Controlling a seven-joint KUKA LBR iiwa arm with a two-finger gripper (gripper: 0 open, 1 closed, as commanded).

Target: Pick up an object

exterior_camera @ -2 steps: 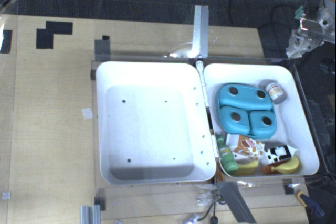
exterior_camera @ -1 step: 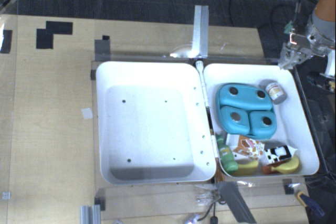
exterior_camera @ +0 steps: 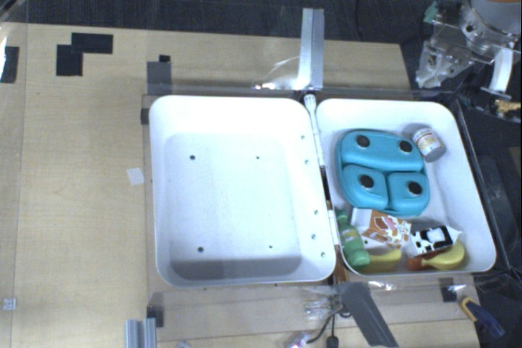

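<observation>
Camera view — end effector [exterior_camera: 436, 65] blurred beyond right bin [exterior_camera: 469, 151], finger state unclear — arm cropped.

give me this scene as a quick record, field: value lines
arm: upper right, beyond the bins
gripper: above the bench, past the right bin's far corner
left bin: white, shallow
right bin: holds all the objects
largest object: blue tray, centre of right bin
by far wall: small can, touching the tray
near wall: green bottle, yellow banana
</observation>
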